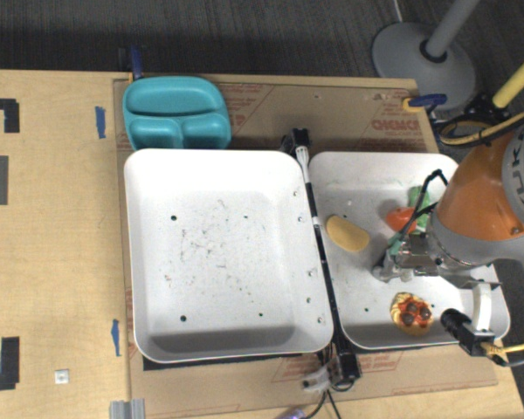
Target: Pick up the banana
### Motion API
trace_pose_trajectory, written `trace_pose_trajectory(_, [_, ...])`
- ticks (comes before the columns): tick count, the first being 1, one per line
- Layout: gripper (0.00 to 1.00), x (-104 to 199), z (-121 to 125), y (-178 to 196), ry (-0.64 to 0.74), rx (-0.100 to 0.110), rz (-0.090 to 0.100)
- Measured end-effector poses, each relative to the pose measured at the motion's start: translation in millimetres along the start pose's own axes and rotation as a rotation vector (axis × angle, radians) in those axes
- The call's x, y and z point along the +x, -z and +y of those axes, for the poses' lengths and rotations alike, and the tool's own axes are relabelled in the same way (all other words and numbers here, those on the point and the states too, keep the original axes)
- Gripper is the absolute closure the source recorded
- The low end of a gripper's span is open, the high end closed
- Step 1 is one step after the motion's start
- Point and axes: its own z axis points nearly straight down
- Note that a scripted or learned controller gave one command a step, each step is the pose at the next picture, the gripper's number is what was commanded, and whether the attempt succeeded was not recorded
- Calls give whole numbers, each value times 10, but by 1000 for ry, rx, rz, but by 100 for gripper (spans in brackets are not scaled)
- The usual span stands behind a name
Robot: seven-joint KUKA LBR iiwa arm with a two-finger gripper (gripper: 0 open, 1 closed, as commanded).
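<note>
Camera view shows the bench from above at a slant, with the left bin point(218, 251) and the right bin point(367, 317) side by side, their inner rims touching along a dark clip rail. The arm point(485, 208) enters from the right edge and hangs over the right bin, orange band uppermost. The gripper point(396, 266) points down near the middle of that bin, just above its floor; whether it is wide or narrow cannot be told, and nothing can be made out in its grasp.

A pale yellow rounded piece point(348, 234), judged to be the banana, lies flat on the bin floor toward the inner rim, beside the gripper on its left and apart from it. A red and green item point(403, 216) sits just behind the gripper toward the far rim. A round pizza-like toy point(411, 312) rests near the front rim.

A teal divided tray point(176, 112) stands on the cardboard beyond the far rim of the left bin.

Judgement: the gripper is offset from the banana, so a leftward correction is required before any grasp
</note>
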Motion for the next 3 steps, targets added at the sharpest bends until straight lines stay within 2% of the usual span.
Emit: trace_pose_trajectory(3, [100, 2, 27, 294, 3, -7, -3])
